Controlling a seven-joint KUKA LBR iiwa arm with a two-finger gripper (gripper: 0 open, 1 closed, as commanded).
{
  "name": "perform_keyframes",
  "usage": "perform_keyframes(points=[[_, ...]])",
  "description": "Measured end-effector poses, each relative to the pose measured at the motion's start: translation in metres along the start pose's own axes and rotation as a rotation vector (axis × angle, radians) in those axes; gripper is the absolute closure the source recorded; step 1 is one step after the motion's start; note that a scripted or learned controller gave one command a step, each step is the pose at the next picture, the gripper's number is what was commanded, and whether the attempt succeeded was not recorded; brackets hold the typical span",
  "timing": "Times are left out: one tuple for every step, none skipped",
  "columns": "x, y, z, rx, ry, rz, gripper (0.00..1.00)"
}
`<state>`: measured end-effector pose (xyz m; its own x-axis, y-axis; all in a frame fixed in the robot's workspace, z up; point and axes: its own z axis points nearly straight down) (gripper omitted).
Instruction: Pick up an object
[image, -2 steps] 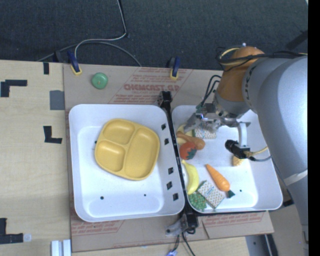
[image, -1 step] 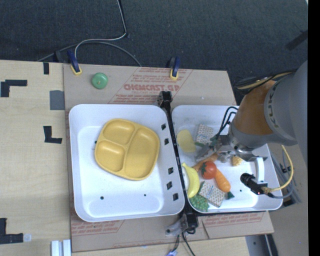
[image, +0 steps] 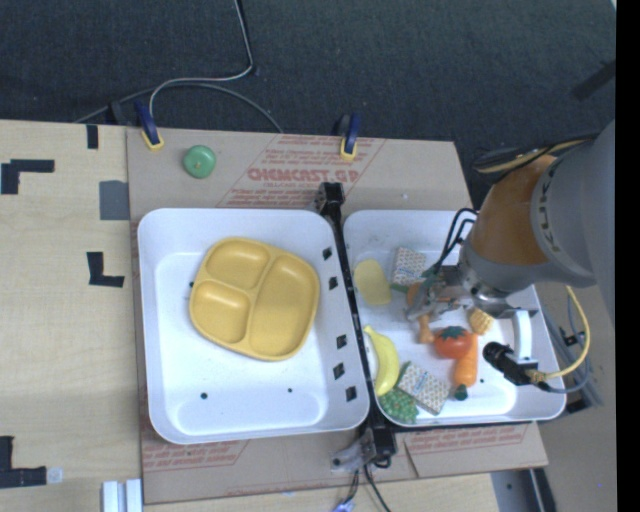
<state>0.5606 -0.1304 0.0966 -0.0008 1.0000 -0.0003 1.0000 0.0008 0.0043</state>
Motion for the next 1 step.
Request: perform_keyframes(points=[[0.0705, 0.0163, -0.0881, 0.004, 0.001, -0.002, 1.0]])
